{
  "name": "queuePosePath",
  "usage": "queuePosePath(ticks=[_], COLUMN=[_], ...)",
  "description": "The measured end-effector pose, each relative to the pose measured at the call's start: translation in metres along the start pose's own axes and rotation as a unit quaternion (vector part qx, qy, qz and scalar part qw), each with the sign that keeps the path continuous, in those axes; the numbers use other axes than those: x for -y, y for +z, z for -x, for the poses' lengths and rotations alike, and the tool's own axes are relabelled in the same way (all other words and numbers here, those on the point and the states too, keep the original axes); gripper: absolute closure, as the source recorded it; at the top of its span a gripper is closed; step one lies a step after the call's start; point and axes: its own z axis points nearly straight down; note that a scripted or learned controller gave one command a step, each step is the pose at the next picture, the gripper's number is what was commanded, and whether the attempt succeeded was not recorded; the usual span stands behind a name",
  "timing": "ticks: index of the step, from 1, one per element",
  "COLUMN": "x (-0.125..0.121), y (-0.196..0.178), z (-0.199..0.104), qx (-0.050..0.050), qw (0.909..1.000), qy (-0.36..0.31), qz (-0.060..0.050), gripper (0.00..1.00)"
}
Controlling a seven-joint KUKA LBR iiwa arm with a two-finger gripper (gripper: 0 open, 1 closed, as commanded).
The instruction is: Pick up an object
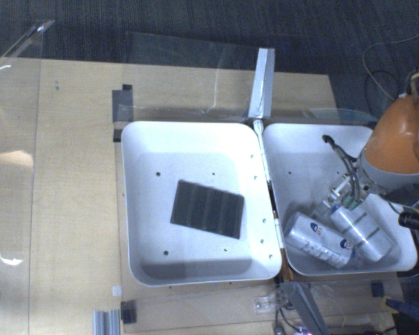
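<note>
Two silvery cylinders lie in the right bin [300, 152], against its near wall. One cylinder [316, 241] lies slanted at the bin's near left. The other cylinder [365, 232] lies to its right, touching it. My gripper [341, 198] hangs low over the right bin, at the upper end of the right-hand cylinder, under the arm's orange band [398, 142]. A dark ribbed rectangular pad [207, 209] lies flat in the middle of the left bin [143, 180].
The two bins meet at a shared rim [265, 187] with a grey post [261, 89] behind it. Cables [339, 152] trail from the wrist over the right bin's floor. Wooden bench top extends to the left.
</note>
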Motion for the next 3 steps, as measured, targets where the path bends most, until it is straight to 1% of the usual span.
queuePosePath(ticks=[1, 2, 3], x=[-0.073, -0.076, -0.078], y=[0.002, -0.011, -0.023], z=[-0.018, -0.017, -0.016], qx=[0.002, 0.004, 0.006], qw=[0.9999, 0.9999, 0.9999], qy=[0.015, 0.013, 0.012], qz=[0.003, 0.006, 0.008], gripper=[0.0, 1.0, 1.0])
